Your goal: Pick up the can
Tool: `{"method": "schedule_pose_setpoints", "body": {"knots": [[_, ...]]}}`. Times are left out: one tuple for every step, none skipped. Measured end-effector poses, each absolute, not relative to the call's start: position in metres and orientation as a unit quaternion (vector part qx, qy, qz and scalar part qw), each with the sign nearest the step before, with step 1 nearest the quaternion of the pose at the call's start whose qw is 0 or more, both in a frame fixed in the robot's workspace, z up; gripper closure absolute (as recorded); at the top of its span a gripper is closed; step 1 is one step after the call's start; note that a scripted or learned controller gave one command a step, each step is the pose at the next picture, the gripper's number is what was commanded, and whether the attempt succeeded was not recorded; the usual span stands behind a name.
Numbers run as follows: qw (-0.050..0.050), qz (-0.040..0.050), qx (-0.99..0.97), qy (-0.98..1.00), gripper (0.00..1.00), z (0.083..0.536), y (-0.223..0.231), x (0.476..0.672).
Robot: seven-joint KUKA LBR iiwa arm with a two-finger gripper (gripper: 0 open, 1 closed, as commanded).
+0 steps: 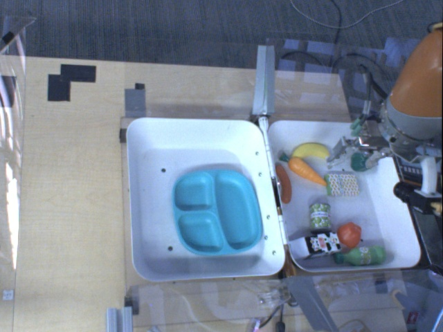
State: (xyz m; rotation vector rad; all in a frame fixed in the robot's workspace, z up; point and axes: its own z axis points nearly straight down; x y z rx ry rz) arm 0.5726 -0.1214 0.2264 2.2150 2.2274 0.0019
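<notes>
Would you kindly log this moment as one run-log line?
task: pick up can | gripper: over right bin's far side, holding nothing seen | can: upright in right bin, untouched | tray: left bin

A small can point(319, 215) was seen standing upright in the right-hand white bin point(408, 244), near the middle of its floor. Its body was wrapped in a green label with pale markings, and its round top, lighter and greyish, was turned up toward the camera. It was set just near of a white-and-green patterned packet point(342, 184) and just far of a dark box point(317, 244) and a red tomato point(349, 234). Whether it touched the box could not be told.
</notes>
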Motion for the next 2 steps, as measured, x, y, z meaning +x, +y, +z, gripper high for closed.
{"method": "schedule_pose_setpoints", "body": {"knots": [[0.000,0.0010,0.624,0.781,0.00,0.093,-0.090,0.519],[0.001,0.0024,0.624,0.781,1.00,0.103,-0.090,0.520]]}}
